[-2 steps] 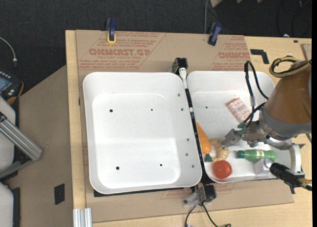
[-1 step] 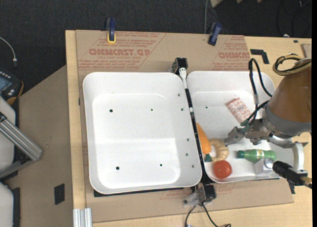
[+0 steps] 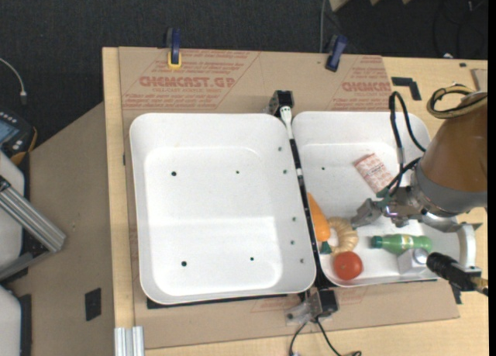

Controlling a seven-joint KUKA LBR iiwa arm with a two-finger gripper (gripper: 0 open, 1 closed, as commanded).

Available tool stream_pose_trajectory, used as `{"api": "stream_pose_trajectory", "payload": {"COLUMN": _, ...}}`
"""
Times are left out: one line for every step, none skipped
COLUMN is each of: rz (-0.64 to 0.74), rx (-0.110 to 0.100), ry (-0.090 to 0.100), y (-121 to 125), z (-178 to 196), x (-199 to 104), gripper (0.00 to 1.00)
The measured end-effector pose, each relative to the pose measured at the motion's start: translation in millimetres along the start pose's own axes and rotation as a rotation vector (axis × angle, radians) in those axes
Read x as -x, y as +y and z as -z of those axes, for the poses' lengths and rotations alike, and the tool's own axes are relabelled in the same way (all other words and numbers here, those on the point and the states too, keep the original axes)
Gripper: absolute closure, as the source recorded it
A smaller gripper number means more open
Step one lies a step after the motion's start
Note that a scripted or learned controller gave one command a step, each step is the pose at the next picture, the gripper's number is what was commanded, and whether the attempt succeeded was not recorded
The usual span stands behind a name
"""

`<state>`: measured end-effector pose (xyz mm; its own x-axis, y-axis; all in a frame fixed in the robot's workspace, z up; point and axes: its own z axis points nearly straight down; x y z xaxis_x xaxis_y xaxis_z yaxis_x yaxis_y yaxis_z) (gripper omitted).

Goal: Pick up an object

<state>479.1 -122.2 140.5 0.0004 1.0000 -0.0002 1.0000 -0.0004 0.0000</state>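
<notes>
- We are looking down at a bench (image 3: 232, 67) covered with brown board, and two shallow white bins are sitting on it side by side.
- The left bin (image 3: 155, 191) is taking the middle of the frame; the right bin (image 3: 325, 133) is lying at the right of the frame, and all the objects are gathering in its lower part.
- An orange carrot-like piece (image 3: 318, 219) is lying along the left wall of the right bin, and a small beige piece (image 3: 346, 233) is touching its lower end.
- A red tomato-like ball (image 3: 348, 265) is resting just below these, near the bottom rim.
- A green bottle (image 3: 399, 243) is lying on its side to the right of the ball.
- A small pink and white packet (image 3: 372, 170) is lying higher up, apart from the others.
- The arm (image 3: 461, 160) is reaching in from the right, and the gripper (image 3: 380, 211) is hanging low between the packet and the bottle, just above the bottle in the frame.
- We are seeing nothing between its fingers, but whether they are apart or together we cannot tell.
</notes>
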Motion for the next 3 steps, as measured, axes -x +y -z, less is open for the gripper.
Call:
{"api": "stream_pose_trajectory", "payload": {"rz": -0.004, "rx": -0.002, "ry": 0.0, "y": -0.5, "z": -58.0, "x": 35.4, "gripper": 0.0}}
{"api": "stream_pose_trajectory", "payload": {"rz": -0.001, "rx": 0.002, "ry": -0.002, "y": 0.4, "z": -45.7, "x": 33.5, "gripper": 1.0}}
{"api": "stream_pose_trajectory", "payload": {"rz": 0.005, "rx": 0.006, "ry": 0.0, "y": 100.4, "z": -55.5, "x": 29.0, "gripper": 1.0}}
